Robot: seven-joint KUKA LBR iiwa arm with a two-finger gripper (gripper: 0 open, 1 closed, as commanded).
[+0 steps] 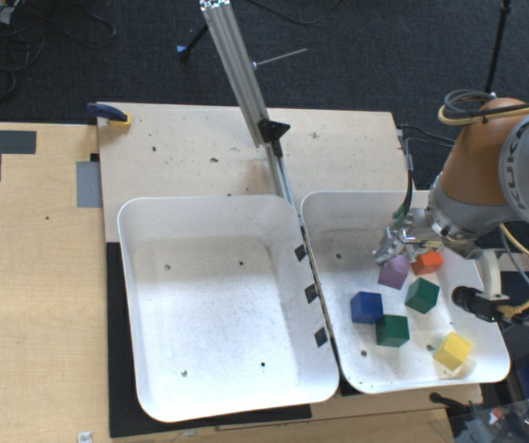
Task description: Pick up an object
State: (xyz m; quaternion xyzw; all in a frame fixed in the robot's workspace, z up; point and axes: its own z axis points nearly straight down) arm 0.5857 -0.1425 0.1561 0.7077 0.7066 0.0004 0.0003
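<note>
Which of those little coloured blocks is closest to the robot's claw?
The small purple block sits directly under the gripper. The orange block is just beside it; the two green, blue and yellow blocks lie farther toward the bin's front.

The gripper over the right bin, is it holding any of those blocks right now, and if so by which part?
Cannot be told. The gripper sits just above the purple block in the right bin, but the view does not show the block between its fingers.
</note>
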